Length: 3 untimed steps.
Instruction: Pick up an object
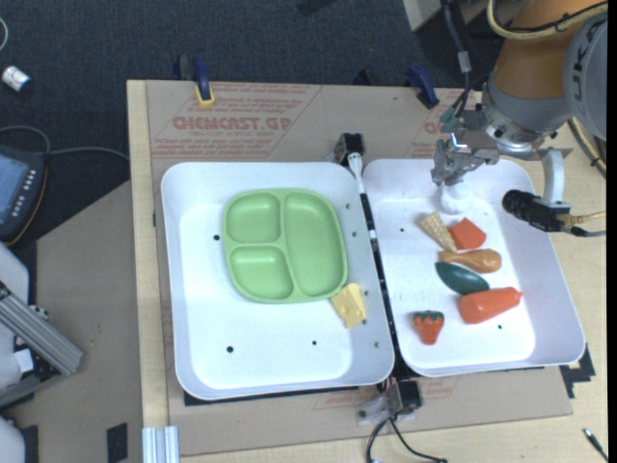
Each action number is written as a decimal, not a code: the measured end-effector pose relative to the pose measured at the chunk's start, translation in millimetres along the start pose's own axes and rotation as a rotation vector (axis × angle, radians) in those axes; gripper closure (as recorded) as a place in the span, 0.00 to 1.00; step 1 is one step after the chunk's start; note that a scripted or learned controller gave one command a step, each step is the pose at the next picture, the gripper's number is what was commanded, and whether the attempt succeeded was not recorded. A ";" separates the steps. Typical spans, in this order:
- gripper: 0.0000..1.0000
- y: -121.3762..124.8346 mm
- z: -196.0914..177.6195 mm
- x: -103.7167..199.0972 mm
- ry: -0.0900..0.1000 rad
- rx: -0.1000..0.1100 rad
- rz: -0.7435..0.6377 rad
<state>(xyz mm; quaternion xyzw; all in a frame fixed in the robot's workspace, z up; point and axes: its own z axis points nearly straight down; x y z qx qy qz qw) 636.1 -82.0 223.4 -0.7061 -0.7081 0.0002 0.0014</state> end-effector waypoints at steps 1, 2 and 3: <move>1.00 -32.5 -10.9 43.9 0.001 0.000 -0.002; 1.00 -39.7 1.2 68.5 -0.001 0.001 0.000; 1.00 -37.9 -11.8 56.9 -0.002 -0.005 0.003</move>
